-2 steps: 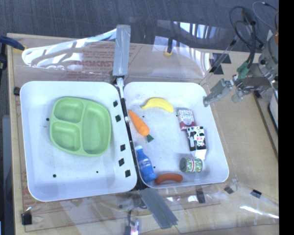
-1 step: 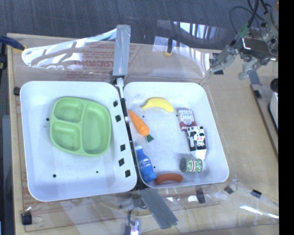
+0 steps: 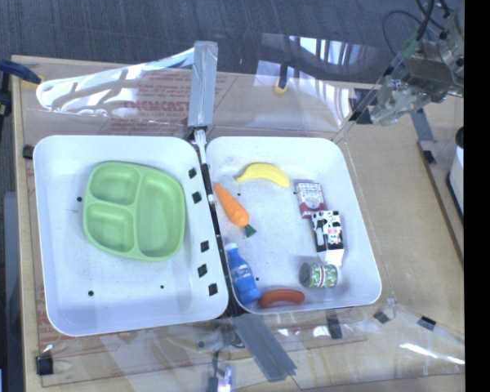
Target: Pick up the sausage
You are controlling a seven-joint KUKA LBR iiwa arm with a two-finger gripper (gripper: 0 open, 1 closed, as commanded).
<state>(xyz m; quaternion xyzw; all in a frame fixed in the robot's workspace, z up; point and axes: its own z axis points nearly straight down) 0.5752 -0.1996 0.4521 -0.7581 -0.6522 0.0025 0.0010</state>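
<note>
The approach has not yet begun: the gripper (image 3: 374, 114) hangs beyond the right bin's far corner, and whether it is apart or together I cannot tell. The reddish-brown, curved, glossy sausage (image 3: 281, 298) lies well apart from it, diagonally across the bin against the near wall, between a blue bottle (image 3: 242, 275) and a green can (image 3: 318, 275), so the next move calls for a long reach and careful descent.

left bin (image 3: 57, 300): green divided plate (image 3: 135, 211), centre
right bin (image 3: 355, 219): banana (image 3: 262, 174) far edge; carrot (image 3: 232, 207), blue bottle (image 3: 242, 275) left edge; can (image 3: 318, 275) near-right corner

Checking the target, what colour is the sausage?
Reddish-brown sausage, seen in the camera view.
</note>
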